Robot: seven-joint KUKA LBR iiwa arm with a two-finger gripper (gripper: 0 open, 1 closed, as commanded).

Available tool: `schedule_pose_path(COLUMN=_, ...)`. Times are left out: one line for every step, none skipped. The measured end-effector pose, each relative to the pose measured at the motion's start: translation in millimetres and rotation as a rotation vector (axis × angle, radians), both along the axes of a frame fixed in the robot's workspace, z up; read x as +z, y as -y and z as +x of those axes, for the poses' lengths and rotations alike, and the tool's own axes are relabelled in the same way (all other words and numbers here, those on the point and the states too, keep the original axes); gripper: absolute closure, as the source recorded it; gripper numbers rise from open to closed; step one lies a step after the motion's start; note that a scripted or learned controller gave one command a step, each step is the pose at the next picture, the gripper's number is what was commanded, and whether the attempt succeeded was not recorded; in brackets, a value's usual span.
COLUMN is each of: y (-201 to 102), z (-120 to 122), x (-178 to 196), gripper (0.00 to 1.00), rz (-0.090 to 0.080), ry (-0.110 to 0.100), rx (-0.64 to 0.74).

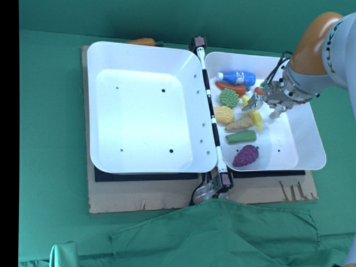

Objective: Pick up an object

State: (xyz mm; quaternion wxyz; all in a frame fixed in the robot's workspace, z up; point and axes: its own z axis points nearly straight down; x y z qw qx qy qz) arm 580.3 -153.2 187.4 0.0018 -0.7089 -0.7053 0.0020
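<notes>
The right bin (303, 149) holds several toy foods: a blue bottle (239, 77), a red-orange pepper (231, 87), a green bumpy fruit (228, 98), a yellow corn piece (223, 114), a tan piece (239, 124), a green cucumber (241, 137) and purple grapes (246, 156). A small yellow piece (256, 118) lies just below my gripper (265, 107). The gripper hangs low over the middle of the right bin with its fingers spread apart and nothing visibly between them. Its left fingertip stands close to the yellow piece.
The left bin (111, 149) stands beside the right one, with a black and white divider bar (210, 104) between them. An orange item (142, 41) lies outside behind the left bin. Green cloth (222, 232) lies at the front.
</notes>
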Motion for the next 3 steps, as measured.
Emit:
schedule_pose_path(y=-32, z=52, x=-3, gripper=0.0, rz=-0.006, ry=0.019, rx=0.005)
schedule_pose_path(y=-32, z=17, x=-1, gripper=0.0, rz=-0.005, ry=0.023, rx=0.001)
schedule_pose_path(y=0, z=9, x=0, gripper=0.0, rz=-0.004, ry=0.015, rx=-0.001)
